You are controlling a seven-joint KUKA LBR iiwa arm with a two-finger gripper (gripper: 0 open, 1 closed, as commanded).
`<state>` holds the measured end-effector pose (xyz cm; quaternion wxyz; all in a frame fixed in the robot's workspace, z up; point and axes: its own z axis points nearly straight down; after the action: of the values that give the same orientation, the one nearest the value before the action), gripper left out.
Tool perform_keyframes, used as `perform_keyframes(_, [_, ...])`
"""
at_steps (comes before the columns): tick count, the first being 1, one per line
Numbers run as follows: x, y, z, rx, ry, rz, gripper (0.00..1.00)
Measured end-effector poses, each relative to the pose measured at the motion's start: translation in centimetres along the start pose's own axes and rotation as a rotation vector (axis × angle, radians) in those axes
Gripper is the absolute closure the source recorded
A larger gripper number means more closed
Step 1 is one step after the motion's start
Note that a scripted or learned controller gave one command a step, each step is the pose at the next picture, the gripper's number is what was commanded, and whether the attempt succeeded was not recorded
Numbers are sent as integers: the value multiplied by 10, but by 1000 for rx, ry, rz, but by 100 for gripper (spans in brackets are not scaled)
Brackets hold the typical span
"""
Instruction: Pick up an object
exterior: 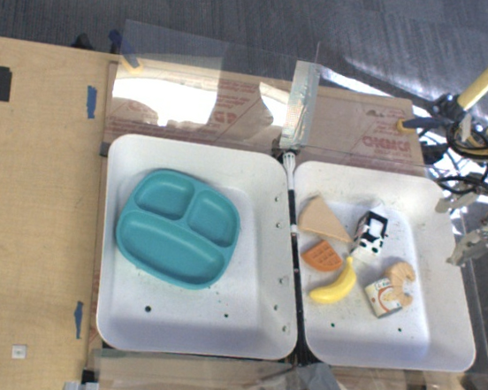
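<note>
At far right, beside the right bin's [449, 261] outer rim, gripper [474, 242] hangs off the bin, carrying nothing; finger gap can't be told. Inside that bin: tan wedge [323, 218], orange slice [323, 257], yellow banana [335, 286], black-and-white cow toy [370, 234], small printed box [384, 297] touching a tan piece [402, 274]. Left bin [113, 306] holds a teal divided plate [178, 227].
</note>
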<state>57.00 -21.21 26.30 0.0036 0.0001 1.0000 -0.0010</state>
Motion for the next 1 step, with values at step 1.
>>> perform_keyframes(1, [-4,32,126,-2,1,211,0])
